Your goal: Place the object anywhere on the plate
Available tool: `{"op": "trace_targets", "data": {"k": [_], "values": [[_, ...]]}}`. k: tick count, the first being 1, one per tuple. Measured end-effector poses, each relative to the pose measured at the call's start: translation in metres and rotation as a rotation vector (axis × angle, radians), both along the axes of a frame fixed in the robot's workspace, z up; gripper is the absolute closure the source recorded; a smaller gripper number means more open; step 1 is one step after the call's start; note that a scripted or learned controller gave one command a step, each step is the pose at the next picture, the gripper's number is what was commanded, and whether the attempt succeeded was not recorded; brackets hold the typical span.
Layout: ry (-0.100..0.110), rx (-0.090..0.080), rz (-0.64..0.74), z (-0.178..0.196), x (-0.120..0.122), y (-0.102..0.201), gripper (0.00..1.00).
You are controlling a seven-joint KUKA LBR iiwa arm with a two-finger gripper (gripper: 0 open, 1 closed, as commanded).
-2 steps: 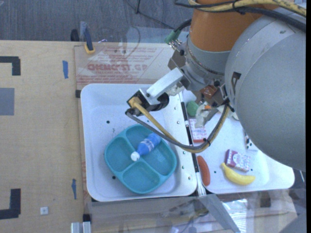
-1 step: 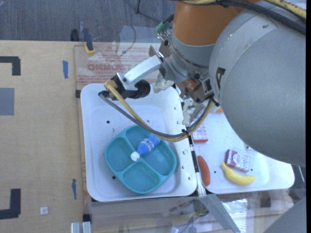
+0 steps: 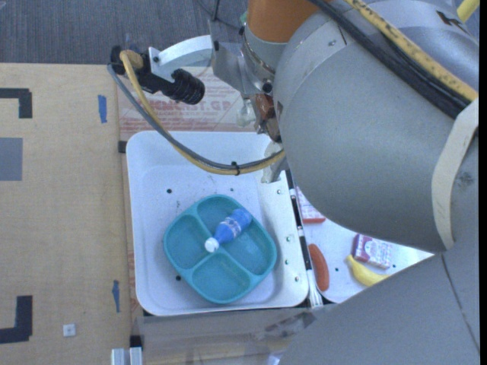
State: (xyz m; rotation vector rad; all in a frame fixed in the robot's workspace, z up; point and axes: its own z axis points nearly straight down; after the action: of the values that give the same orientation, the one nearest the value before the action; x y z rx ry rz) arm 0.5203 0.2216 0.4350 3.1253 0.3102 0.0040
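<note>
Where arm looms, banana beneath

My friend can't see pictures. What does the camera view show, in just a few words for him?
A small blue bottle with a white cap lies on a teal divided plate in the left white bin. The big grey robot arm looms over the right bin, where a hot dog, a banana and a small box lie.
</note>
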Motion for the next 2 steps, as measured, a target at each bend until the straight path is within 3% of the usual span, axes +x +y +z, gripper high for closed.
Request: {"op": "trace_targets", "data": {"k": [1,2], "values": [[0.0,0.0,0.094,0.0,-0.009,0.001,0.0],[0.0,0.002,-0.014,0.001,-0.038,-0.032,0.0]]}}
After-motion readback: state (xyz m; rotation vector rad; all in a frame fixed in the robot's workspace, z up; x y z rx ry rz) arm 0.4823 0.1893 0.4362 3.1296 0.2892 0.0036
